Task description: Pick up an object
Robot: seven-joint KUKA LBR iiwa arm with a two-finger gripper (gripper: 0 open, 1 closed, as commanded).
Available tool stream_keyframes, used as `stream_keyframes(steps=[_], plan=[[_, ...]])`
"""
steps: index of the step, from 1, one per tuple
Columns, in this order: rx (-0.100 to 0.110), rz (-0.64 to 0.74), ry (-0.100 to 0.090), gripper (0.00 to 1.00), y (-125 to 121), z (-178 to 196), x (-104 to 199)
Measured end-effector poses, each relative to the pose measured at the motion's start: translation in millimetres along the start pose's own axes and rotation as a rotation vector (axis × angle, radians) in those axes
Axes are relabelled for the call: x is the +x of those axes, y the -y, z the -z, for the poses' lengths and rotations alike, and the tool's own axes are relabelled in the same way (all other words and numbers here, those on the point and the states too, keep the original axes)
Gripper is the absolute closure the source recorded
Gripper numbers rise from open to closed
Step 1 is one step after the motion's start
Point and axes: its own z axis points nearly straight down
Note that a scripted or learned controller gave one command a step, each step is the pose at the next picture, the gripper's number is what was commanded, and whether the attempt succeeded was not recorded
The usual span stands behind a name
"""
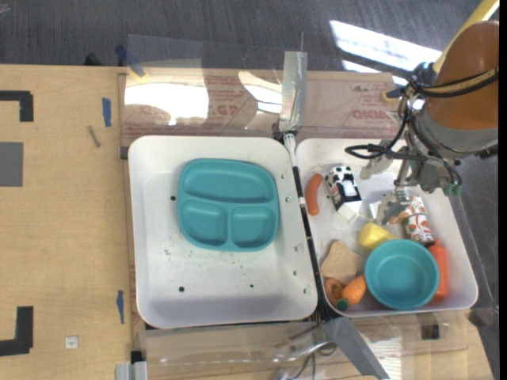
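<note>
The right bin (463, 240) holds several small items: an orange-red sausage (314, 194), a black-and-white cow toy (343, 187), a yellow lemon-like piece (372, 234), a teal bowl (401, 272), a bread slice (339, 261), a small carrot (354, 290), a long orange piece (441, 269) along the bowl's right side, and a red-and-white packet (416, 222). My gripper (394, 208) hangs low over the middle of this bin. It is just left of the packet and above the yellow piece, and partly hides what lies beneath it.
The left bin (150, 236) carries a teal divided plate (228, 204). A metal divider (295, 180) separates the bins. The arm's orange band (471, 62) and cables (396, 145) hang over the right bin's far right corner. A clear panel (238, 93) stands behind the bins.
</note>
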Motion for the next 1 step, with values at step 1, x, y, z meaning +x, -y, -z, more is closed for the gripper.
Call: stream_keyframes(steps=[1], plan=[[0.0,-0.093,-0.007,0.0,66.4,-61.1,16.6]])
